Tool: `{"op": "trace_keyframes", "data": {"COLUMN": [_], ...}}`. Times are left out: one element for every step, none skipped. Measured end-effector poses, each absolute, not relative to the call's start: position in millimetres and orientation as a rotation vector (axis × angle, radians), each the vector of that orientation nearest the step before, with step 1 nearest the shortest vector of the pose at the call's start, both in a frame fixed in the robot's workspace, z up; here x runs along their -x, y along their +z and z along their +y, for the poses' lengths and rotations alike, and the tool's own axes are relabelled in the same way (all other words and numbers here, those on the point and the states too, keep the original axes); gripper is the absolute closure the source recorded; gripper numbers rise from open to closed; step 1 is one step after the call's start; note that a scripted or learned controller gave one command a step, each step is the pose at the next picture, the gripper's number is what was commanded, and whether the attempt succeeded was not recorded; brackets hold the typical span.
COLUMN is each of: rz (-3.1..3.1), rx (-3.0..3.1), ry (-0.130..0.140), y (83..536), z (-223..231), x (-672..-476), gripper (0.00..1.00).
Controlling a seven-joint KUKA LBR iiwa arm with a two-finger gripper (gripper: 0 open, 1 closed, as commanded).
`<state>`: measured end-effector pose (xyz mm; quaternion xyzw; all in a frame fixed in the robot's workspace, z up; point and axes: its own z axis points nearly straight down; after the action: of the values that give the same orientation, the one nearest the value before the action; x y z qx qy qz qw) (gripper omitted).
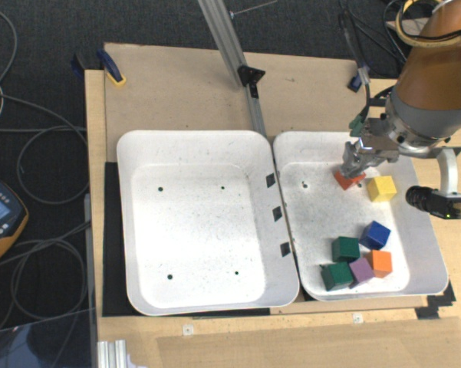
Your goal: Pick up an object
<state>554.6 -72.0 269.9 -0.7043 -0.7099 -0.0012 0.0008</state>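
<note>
The gripper (356, 167) is hanging over the rear part of the right bin (314, 148), directly above a red block (347, 179). The fingers are pointing down at the block, and its red face is showing just below and slightly left of the fingertips. Whether the fingers are spread or closed, and whether they are touching the block, cannot be told at this resolution.

A yellow block (381, 188) is lying just to the right of the gripper and slightly nearer the camera, apart from the red block. Well toward the camera from the gripper, a cluster is sitting near the front edge of the right bin: a blue block (376, 234), an orange block (381, 262), a purple block (360, 270) and two green blocks (345, 248) (337, 275), packed close together.

The left bin (138, 152) is lying to the left of the gripper, beyond the dividing rims.

No brand, label or legible writing is appearing on the blocks, bins or arm.
</note>
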Motion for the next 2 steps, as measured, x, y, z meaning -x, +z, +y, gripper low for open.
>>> {"op": "trace_keyframes", "data": {"rz": [-2.228,-2.228], "rx": [2.212,2.209], "ry": [-0.003,0.0], "y": [273.0,263.3], "z": [-21.4,42.5], "x": [-552.8,-550.1], "gripper": [1.0,1.0]}}
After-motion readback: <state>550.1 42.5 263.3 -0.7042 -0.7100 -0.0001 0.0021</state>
